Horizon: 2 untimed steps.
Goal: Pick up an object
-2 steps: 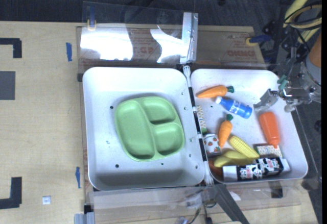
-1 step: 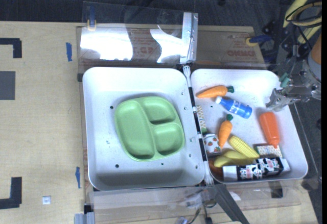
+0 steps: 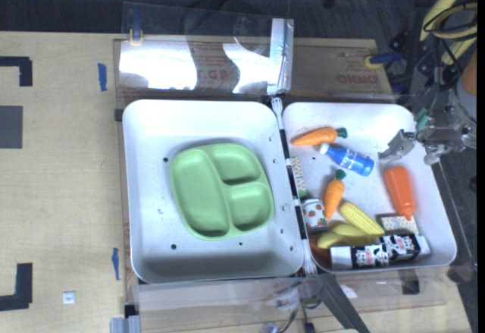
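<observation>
One candidate lies closest to the gripper [image 3: 413,143]: the orange bottle [image 3: 400,189], positioned just below and slightly left of it in the right bin [image 3: 447,248]. Its long axis runs nearly vertically in the view. Finger state cannot be determined.

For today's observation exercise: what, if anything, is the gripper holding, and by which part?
Nothing is held. The gripper sits at the right bin's far right edge, with no item between its fingers.

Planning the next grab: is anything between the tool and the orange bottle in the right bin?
Nothing visible does. The tool sits at the right bin's upper right rim; the orange bottle lies just below it, bare floor between.
</observation>
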Each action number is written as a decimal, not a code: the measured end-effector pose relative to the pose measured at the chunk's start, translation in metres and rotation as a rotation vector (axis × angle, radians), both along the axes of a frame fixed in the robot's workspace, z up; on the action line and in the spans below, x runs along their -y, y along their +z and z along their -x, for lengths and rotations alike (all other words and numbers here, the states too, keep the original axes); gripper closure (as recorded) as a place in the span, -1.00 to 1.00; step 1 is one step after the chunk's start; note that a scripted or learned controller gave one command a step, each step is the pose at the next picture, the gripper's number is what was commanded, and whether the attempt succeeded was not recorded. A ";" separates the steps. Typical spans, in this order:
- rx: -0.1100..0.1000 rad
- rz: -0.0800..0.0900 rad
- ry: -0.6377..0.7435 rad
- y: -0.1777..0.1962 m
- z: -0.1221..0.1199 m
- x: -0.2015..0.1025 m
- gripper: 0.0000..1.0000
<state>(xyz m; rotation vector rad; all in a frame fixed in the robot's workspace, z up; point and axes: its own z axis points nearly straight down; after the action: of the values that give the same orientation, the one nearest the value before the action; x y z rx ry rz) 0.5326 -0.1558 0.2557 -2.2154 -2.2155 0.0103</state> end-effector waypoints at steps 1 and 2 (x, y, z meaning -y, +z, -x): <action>0.006 0.001 -0.159 -0.134 0.053 0.024 -1.00; 0.031 0.004 -0.172 -0.164 0.045 0.034 -1.00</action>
<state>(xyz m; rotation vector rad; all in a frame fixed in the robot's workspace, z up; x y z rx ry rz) 0.4877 -0.1899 0.0918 -2.4162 -2.0318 -0.0207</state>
